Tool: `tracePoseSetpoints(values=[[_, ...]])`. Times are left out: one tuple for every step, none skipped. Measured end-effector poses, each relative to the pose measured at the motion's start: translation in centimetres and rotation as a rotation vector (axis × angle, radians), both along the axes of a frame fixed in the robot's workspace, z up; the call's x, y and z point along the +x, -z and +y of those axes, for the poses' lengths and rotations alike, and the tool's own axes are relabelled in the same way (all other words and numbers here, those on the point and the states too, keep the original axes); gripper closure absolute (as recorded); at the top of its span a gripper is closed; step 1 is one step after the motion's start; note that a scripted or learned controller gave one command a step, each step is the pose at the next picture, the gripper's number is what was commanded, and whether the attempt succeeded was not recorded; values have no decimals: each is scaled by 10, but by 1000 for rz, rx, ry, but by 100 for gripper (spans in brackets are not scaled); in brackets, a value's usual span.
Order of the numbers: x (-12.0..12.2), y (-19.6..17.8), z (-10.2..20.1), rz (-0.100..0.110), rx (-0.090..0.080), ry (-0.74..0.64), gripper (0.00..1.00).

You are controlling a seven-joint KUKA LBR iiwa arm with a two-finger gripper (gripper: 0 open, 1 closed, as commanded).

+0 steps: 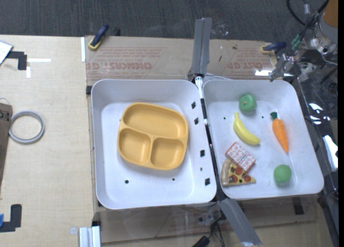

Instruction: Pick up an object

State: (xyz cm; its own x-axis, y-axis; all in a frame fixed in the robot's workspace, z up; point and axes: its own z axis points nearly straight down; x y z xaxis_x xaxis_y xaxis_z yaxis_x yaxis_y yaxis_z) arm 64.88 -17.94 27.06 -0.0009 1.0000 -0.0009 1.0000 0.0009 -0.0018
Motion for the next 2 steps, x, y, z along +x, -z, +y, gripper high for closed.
tracePoseSetpoints(values=[[-39,120,-43,0,1,-122,0],[-9,156,-5,-1,1,-66,0]])
